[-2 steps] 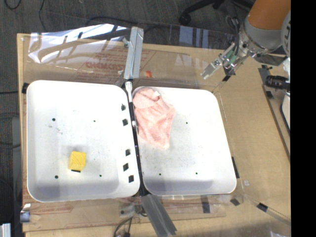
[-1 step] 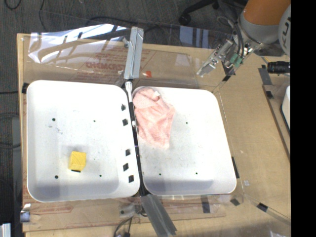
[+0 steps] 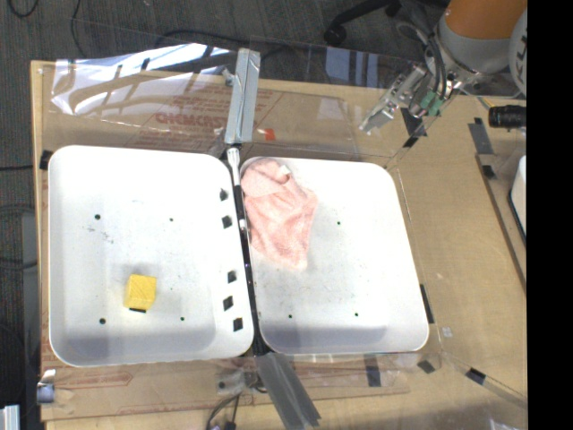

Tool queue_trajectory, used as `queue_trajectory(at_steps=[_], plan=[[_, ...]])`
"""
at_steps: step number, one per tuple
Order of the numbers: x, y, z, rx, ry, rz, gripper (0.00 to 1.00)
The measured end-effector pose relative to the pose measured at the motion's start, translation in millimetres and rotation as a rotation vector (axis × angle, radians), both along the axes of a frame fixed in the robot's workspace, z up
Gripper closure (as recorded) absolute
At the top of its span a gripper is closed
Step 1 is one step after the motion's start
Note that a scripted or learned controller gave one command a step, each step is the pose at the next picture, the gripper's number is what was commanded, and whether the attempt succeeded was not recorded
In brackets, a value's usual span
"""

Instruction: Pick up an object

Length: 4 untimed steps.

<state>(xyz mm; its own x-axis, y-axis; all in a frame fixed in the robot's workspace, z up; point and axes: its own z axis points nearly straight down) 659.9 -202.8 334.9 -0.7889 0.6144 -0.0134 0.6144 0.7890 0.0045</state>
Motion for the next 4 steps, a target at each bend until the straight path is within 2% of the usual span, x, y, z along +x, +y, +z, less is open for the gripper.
queue_trajectory(at_steps=[1,2,4], plan=[[-8,-6,-17,0.001,0.012,0.299,1.00],[-13,-6,-10,-0.001,0.012,0.622,1.00],[-11,-5,4,-0.011,0.009,1.434,1.00]])
